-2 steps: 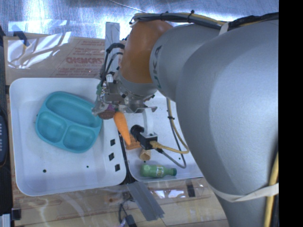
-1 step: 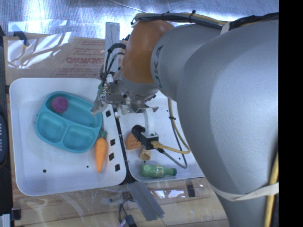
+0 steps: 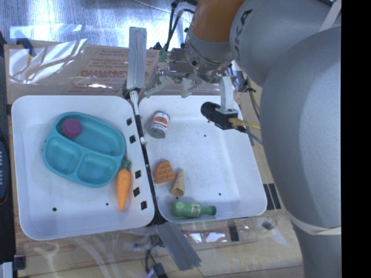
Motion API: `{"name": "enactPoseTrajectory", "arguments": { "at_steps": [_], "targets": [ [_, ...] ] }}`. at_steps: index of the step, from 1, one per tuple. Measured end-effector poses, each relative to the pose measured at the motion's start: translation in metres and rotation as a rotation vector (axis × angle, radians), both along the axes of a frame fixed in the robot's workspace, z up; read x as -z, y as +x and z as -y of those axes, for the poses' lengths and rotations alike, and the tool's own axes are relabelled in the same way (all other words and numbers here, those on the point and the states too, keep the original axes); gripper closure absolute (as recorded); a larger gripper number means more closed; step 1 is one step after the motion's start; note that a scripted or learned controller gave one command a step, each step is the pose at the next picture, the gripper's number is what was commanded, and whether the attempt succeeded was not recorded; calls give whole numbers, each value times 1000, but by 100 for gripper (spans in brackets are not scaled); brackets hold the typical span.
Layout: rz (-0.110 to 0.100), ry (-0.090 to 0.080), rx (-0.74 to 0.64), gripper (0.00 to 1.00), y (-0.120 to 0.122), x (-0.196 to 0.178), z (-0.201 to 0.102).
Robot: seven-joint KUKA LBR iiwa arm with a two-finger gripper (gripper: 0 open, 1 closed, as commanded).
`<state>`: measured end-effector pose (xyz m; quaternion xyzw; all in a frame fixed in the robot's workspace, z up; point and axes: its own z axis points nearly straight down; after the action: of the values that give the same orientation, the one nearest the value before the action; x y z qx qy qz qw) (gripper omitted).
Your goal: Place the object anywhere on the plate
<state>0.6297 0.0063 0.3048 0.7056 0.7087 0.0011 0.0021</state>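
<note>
Purple ball (image 3: 72, 127) down in the far-left compartment of the blue plate (image 3: 87, 168), inside the left bin (image 3: 23, 172). By the look of it, task's object home and the job near its end. Gripper (image 3: 184, 80) up over the far rim of the right bin (image 3: 235, 175), well apart from the plate, with nothing seen in it. Jaws tucked under the wrist: cannot tell whether apart or together.

Step in hand, at a guess: clearing off after the drop. To do it well, rise straight before swinging right. Keep the wrist and its black fitting (image 3: 217, 114) high over the can (image 3: 159, 124). Stay off the ridge where the two bins meet. No sweeping low across the plate, or out rolls that ball.

Should another pick be called for instead, carrot (image 3: 123, 187) closest to the plate, touching its near-right corner. Easy length to pinch across the middle. Can on its side and apt to roll, so close across the body, not the ends. Waffle piece (image 3: 164, 171) and cone (image 3: 177, 182) just beside each other, awkward to separate. Green bottle (image 3: 193, 209) lying flat against the near wall.

Writing now: red print on the cardboard (image 3: 98, 71) behind the bins, too blurred to read. Orange-and-white label on the can, pale label on the bottle, neither legible.
</note>
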Motion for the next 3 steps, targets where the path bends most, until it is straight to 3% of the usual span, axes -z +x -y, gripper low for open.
{"name": "enactPoseTrajectory", "arguments": {
  "at_steps": [1,2,3],
  "targets": [
    [4,6,-11,0,-45,-106,-89],
    [-6,3,-11,0,-71,-138,-179],
    [-7,1,-5,0,-59,-136,-213]
  ]
}}
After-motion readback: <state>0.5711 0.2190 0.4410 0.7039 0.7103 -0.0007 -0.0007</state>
